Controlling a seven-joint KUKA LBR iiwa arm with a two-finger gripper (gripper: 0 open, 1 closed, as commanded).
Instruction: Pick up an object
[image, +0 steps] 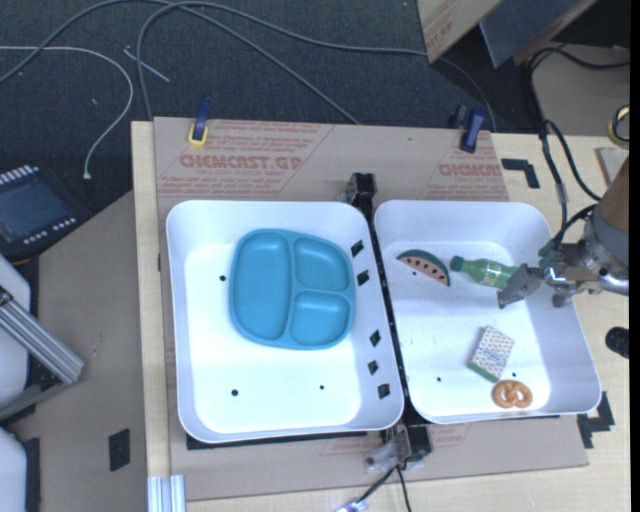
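Observation:
The right bin (560, 372) holds a green bottle (483, 270) lying on its side near the back. Left of it lies a watermelon slice toy (425, 267). A small patterned packet (492, 352) lies toward the front, and an orange pretzel (512, 394) sits at the front edge. My gripper (540, 289) hangs over the bin's right side, just right of the bottle's end. It is open, and its dark left finger (515, 288) is close to the bottle. Nothing sits between the fingers.
A blue divided plate (292, 288) lies in the left bin (200, 360). A black clip-lined ridge (375, 300) separates the bins. The arm (610, 230) comes in from the right above the right bin's wall.

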